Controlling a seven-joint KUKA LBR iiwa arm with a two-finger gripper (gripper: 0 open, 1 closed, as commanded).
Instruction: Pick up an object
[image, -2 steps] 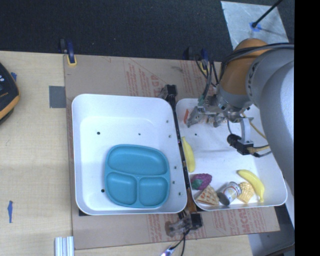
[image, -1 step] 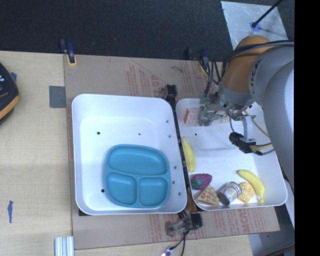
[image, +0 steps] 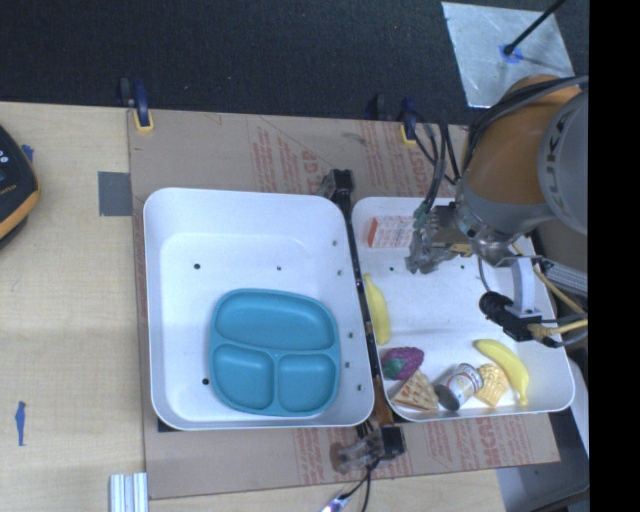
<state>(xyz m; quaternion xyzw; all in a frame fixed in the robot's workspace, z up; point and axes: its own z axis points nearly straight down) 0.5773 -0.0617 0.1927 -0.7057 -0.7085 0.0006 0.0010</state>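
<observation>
While the arm (image: 520, 150) reaches in from 3 o'clock, the gripper (image: 428, 255) hangs over the right bin (image: 560, 400), toward its 11 o'clock corner, above bare floor; whether the jaws are open or closed cannot be told, and nothing is seen between them. Right bin, contents: label card (image: 385, 232) at 11 o'clock, just beside the gripper; banana (image: 377, 308) against the 9 o'clock wall; purple fruit (image: 403, 361), wedge (image: 416, 393), can (image: 459, 385), cracker (image: 490, 383) and second banana (image: 505, 366) crowded along 6 o'clock. Left bin (image: 160, 300): blue tray (image: 273, 350). Step judged: approach, no grasp made. Next move calls for choosing a target, probably the nearest banana, and centring over it before descent.
</observation>
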